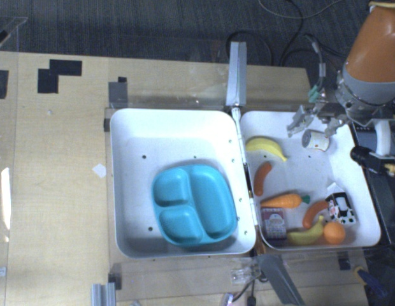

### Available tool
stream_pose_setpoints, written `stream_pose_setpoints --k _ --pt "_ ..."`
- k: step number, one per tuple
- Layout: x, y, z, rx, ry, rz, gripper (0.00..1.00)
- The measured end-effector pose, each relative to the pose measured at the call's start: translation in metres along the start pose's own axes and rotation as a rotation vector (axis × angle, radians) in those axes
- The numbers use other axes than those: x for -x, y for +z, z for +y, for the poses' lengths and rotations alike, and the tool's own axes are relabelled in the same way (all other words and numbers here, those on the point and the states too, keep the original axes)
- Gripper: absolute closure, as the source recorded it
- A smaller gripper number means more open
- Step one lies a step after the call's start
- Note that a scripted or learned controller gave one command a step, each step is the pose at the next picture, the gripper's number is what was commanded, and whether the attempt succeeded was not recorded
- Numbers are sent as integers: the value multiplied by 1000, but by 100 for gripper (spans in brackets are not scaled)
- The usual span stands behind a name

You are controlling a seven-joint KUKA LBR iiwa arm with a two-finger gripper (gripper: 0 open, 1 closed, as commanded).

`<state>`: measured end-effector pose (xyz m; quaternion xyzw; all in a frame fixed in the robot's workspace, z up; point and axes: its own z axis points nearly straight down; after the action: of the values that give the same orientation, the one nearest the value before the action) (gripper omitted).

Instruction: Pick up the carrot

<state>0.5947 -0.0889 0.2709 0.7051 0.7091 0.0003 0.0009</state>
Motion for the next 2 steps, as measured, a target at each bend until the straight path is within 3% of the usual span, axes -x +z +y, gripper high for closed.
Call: stream_pose_setpoints --k 1,2 --pt "7 113 -70 0 -293 1 0" --pt "22 181 -101 19 -271 -5 0"
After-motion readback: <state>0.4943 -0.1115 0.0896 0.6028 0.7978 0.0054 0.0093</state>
